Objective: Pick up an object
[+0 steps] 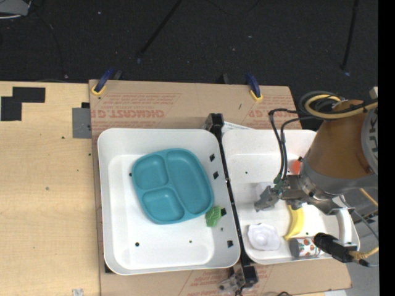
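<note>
My gripper (268, 200) hangs low over the middle of the right bin (250, 150), reaching in from the right under the orange-banded wrist. A yellow banana (296, 222) lies just right of and below it. A white round cup-like thing (264, 237) sits near the bin's front edge, directly below the gripper. A small red and white patterned thing (304, 246) rests in the front right corner. I see nothing between the gripper's tips.
The left bin (117, 227) holds a teal divided plate (173, 187) and a small green thing (213, 216) by the plate's lower right rim. A black divider (225, 190) runs between the bins. A small red thing (297, 164) shows beside the arm.
</note>
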Controlling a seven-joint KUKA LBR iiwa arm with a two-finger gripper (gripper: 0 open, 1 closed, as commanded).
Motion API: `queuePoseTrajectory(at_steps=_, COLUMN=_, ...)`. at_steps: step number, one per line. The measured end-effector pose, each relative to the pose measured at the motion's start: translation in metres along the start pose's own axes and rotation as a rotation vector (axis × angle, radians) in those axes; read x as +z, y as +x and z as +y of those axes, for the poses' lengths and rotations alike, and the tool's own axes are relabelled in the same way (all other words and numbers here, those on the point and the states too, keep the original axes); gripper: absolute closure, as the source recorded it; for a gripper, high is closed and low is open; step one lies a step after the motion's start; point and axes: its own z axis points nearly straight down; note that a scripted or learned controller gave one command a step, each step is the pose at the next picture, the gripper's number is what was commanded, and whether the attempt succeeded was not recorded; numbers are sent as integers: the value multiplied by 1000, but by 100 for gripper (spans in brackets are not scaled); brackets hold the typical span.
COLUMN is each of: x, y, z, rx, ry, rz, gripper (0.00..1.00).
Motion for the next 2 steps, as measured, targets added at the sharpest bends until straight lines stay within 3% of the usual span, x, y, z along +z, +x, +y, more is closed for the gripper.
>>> queuePoseTrajectory(at_steps=2, x=93, y=-4, z=6, rx=0, ry=-3, rz=0, gripper=0)
